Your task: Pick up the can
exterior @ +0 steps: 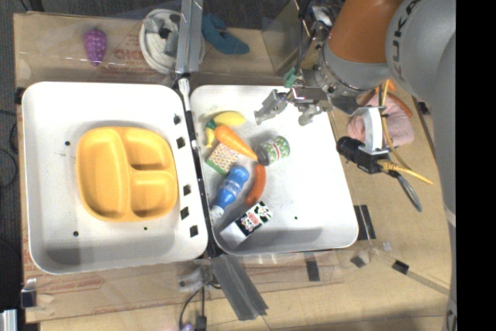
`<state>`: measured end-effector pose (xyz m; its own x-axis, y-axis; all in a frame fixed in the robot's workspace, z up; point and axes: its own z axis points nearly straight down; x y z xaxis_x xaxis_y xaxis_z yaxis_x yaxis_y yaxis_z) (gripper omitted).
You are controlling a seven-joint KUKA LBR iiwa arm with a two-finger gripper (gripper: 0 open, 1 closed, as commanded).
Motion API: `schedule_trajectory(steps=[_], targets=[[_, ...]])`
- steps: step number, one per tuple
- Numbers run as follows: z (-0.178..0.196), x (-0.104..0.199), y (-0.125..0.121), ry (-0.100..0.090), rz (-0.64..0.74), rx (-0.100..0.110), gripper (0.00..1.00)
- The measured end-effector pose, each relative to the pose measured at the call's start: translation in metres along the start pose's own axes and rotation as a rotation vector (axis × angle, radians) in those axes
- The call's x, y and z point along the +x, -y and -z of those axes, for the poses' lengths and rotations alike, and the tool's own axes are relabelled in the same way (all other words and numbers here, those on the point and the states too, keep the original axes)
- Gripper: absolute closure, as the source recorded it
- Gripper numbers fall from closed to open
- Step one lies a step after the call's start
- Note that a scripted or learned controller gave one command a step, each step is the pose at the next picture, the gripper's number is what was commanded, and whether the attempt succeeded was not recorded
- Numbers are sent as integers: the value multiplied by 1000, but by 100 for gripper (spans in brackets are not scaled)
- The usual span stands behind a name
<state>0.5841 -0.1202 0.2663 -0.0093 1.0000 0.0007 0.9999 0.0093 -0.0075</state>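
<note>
So the can is lying on its side in the right bin, green label, sitting just right of the toy pile and touching the tip of the carrot, or nearly so. The claw hangs over the back part of that same bin, up and a bit right of the can, fingers spread apart with nothing between them. It looks like it's above the can rather than down on it, but from this slanted angle I can't really judge the height.

The pile along the bin's left side: a yellow lemon-ish thing at the back, the carrot angled across, a little waffle-patterned block, a blue bottle with something orange-red next to it, and a black-and-white carton near the front.

Left bin has a yellow divided tray in the middle. On the surface behind the bins there's a purple thing, a white round thing and a teal cloth-looking lump.
</note>
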Motion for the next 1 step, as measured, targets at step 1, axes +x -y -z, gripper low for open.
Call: schedule_trajectory(steps=[1], targets=[[-65,-43,-29,0,19,1,0]])
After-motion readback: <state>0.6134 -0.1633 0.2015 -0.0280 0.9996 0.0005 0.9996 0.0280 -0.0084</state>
